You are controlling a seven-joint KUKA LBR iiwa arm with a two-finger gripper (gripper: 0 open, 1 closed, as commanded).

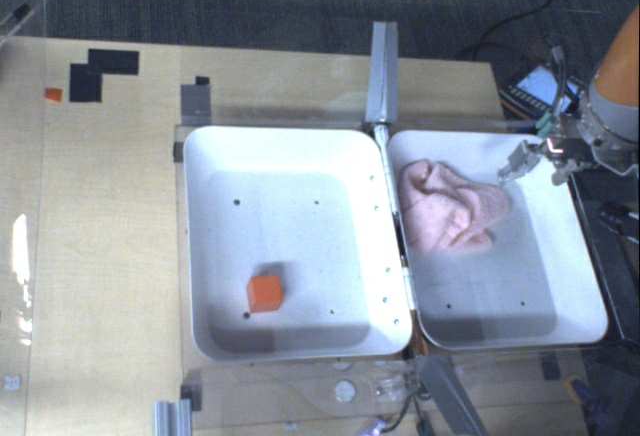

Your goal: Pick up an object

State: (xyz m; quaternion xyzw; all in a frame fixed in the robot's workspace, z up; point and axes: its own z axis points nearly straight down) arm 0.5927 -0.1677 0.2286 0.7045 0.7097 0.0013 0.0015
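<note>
A crumpled pink cloth point(450, 210) lies in the left half of the right bin point(560, 309). An orange cube point(265, 293) sits near the front of the left bin point(300, 154). My gripper point(535, 170) hangs over the back right part of the right bin, just right of the cloth's upper corner. Its fingers are spread apart with nothing between them; the left fingertip point(513, 166) is close above the cloth's edge. The orange-banded wrist point(615, 89) reaches in from the right.
A metal divider post point(381, 74) stands between the bins at the back. Black blocks point(98, 72) and a small orange piece point(53, 95) lie on the wooden bench at far left. Cables and a device point(535, 89) sit behind the right bin.
</note>
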